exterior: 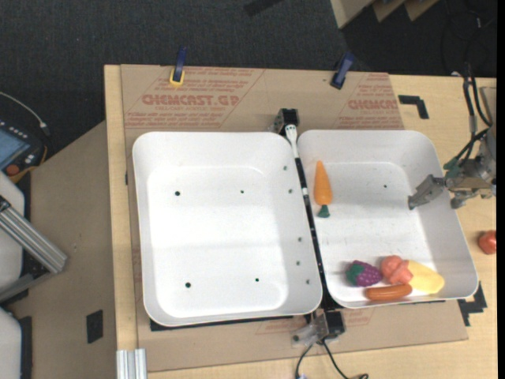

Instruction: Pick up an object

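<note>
toy carrot point(322, 183) in right bin point(442, 204), well left of jaws point(442, 188)

High slanted overhead view, both bins point(150, 235).

The two bins, the left bin point(221, 227) and the right bin point(379, 212), look like smooth white plastic with a soft shine. They sit on a flat sheet of brown cardboard point(237, 93) that is dull and has red printed letters. The toy carrot point(322, 182) looks like smooth orange plastic. The purple grapes point(364, 274) look bumpy and a bit shiny. The sausage point(388, 293) and the yellow fruit point(426, 278) look smooth and glossy. The gripper point(442, 188) looks like dull grey metal. The floor point(95, 22) looks like rough dark carpet.
</note>
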{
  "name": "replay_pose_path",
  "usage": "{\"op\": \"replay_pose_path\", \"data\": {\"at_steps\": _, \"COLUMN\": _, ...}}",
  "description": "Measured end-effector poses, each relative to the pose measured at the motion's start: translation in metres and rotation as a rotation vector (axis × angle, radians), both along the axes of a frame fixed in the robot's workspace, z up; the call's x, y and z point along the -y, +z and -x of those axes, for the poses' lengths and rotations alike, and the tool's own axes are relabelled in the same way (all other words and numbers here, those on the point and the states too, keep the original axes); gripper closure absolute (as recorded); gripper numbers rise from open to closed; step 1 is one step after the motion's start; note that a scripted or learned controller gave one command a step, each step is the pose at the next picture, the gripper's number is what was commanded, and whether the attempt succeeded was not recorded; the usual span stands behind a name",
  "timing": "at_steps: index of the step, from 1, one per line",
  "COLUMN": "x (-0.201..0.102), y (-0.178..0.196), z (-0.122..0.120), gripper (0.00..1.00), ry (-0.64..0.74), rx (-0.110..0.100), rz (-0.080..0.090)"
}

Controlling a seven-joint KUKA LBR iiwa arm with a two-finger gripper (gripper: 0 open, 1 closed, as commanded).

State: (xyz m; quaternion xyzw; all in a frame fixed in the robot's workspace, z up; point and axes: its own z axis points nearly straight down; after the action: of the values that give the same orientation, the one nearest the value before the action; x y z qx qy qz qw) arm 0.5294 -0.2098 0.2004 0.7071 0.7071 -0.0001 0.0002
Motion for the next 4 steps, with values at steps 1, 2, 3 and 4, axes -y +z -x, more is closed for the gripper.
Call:
{"op": "replay_pose_path", "data": {"at_steps": 1, "x": -0.026, "y": 0.228, "z": 0.021, "gripper": 0.0, "ry": 0.004, "rx": 0.019, "rz": 0.006}}
{"op": "replay_pose_path", "data": {"at_steps": 2, "x": -0.073, "y": 0.343, "z": 0.028, "gripper": 0.0, "ry": 0.006, "rx": 0.018, "rz": 0.003}}
{"op": "replay_pose_path", "data": {"at_steps": 3, "x": -0.046, "y": 0.221, "z": 0.052, "gripper": 0.0, "ry": -0.004, "rx": -0.012, "rz": -0.003}}
{"op": "replay_pose_path", "data": {"at_steps": 4, "x": -0.092, "y": 0.342, "z": 0.049, "gripper": 0.0, "ry": 0.006, "rx": 0.017, "rz": 0.003}}
